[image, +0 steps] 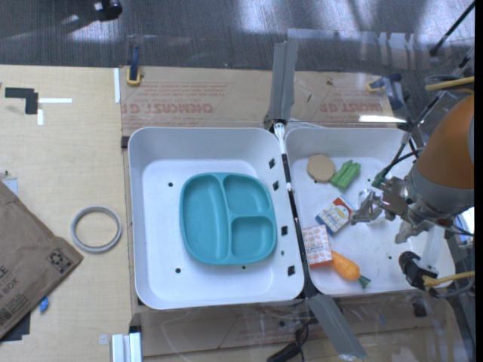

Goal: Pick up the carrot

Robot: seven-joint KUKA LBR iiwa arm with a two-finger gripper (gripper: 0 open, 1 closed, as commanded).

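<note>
The carrot, orange with a small green tip, lies near the front edge of the right bin, its green end pointing to the lower right. My gripper hangs over the middle of that bin, up and to the right of the carrot and apart from it. It looks open and holds nothing.
In the right bin are a tan round disc, a green toy vegetable, a small white and blue box and a red packet just left of the carrot. The left bin holds a teal divided plate. A tape ring lies on the bench.
</note>
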